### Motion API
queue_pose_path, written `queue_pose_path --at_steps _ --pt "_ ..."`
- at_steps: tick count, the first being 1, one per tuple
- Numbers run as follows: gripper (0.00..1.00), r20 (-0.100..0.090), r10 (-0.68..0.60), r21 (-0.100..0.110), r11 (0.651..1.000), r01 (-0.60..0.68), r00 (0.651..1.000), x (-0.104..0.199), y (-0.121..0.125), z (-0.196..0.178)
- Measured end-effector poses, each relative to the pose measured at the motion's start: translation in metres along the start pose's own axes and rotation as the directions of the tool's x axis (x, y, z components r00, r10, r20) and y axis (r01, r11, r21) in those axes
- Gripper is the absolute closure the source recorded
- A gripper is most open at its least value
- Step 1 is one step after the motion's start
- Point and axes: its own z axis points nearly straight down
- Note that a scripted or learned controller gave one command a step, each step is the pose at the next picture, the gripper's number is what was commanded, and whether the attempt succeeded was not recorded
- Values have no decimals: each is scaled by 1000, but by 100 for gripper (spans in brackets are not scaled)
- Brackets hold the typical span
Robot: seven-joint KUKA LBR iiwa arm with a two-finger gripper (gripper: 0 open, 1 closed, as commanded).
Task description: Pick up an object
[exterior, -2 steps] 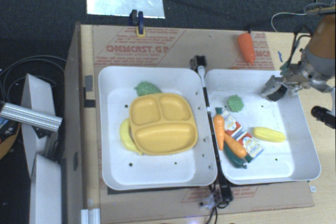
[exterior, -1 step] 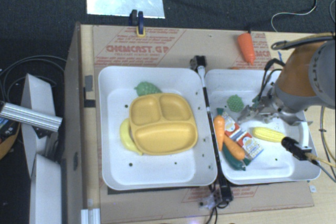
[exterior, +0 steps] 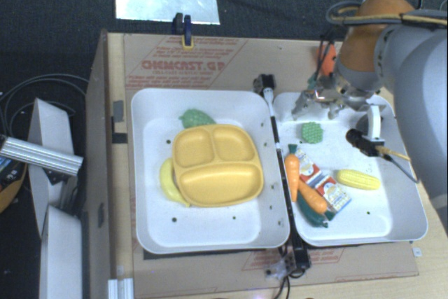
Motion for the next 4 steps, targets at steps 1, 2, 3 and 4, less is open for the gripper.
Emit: queue_pose_path --at_steps 1,2,3,4 --pt "0 1 4 5 1000 -4 1000 -2 -41 35" --pt "0 1 1 2 1000 -1 1000 -7 -6 34" --pt "0 1 1 4 1000 -1 1000 3 -12 35" --pt "0 1 1 4 1000 -1 1000 5 -13 35"
